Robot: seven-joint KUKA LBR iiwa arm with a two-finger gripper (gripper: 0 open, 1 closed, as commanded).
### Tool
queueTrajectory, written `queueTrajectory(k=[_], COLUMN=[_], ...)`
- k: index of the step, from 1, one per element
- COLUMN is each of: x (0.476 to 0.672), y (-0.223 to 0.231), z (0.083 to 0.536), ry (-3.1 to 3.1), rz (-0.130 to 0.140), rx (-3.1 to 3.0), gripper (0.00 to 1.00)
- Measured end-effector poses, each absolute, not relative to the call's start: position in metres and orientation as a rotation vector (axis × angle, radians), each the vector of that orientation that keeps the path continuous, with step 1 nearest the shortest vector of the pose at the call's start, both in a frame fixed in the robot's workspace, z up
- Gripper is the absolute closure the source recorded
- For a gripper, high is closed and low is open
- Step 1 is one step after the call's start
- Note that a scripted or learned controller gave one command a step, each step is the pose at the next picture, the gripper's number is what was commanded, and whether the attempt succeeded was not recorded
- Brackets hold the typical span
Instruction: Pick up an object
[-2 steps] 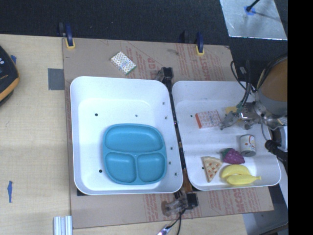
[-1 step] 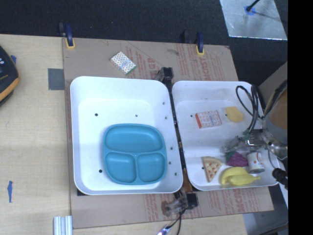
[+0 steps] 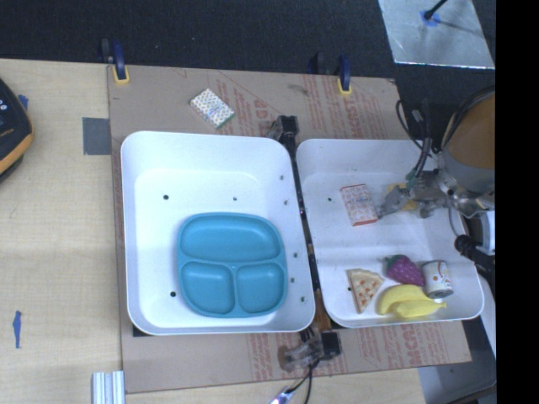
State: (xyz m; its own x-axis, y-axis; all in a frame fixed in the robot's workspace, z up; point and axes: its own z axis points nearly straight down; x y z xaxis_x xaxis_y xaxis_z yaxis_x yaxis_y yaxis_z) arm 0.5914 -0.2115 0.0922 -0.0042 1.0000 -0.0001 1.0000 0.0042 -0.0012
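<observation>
Camera view: slanted look down on both bins.
End effector (image 3: 396, 202): low in right bin (image 3: 328, 225), fingers spread, gripping nothing.
Card packet (image 3: 360, 204): flat, just left of end effector, apart from it.
Pizza slice (image 3: 365, 289), banana (image 3: 408, 301), grapes (image 3: 404, 268), can (image 3: 436, 279): bin's near edge, well below end effector.
Blue tray (image 3: 231, 263): left bin (image 3: 143, 225).
Surface (image 3: 50, 251): pale wood, cardboard under bins.

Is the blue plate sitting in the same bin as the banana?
No, the blue plate lies in the left bin; the banana is in the right bin.

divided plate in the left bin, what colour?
Light blue, plain, no pattern. The divided plate shows clearly in the camera view.
</observation>
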Motion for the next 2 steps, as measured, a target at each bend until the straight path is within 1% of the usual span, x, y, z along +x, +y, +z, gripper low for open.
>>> queueTrajectory(k=[1,2], x=[0.6564,0.6563], y=[-0.2118,-0.2113], z=[0.0924,0.0922], ry=[-2.225,-2.228], rz=[0.002,0.004], rx=[-2.215,-2.21], gripper=[0.0,0.0])
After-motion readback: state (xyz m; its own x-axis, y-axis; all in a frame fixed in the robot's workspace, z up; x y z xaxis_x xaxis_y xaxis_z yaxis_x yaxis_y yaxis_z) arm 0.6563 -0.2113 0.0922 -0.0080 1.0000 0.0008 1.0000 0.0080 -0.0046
